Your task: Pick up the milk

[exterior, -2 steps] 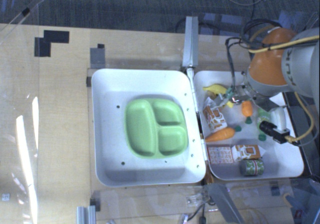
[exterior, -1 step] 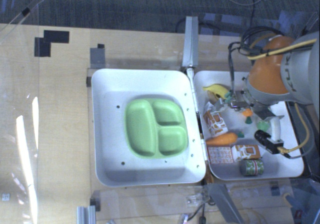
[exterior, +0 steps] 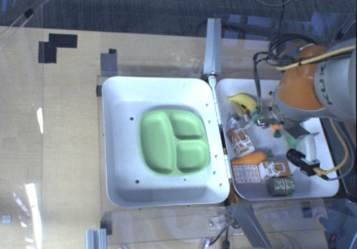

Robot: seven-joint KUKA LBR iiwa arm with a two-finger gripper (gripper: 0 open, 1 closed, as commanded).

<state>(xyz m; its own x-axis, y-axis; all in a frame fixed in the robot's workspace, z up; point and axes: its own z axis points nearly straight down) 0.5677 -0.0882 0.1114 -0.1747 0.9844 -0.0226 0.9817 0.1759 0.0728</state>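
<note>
Two shallow white bins sit side by side on the table; the right bin (exterior: 329, 189) holds a small white-and-orange milk carton (exterior: 241, 141) beside an orange carrot (exterior: 249, 158). Nearby, the tool (exterior: 266, 121) hovers, its grip unclear.

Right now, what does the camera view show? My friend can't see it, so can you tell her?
A grey and orange robot arm reaches from the right over the right white bin, which holds a banana, a carrot, small cartons and a can. The left white bin holds a green divided plate.
</note>
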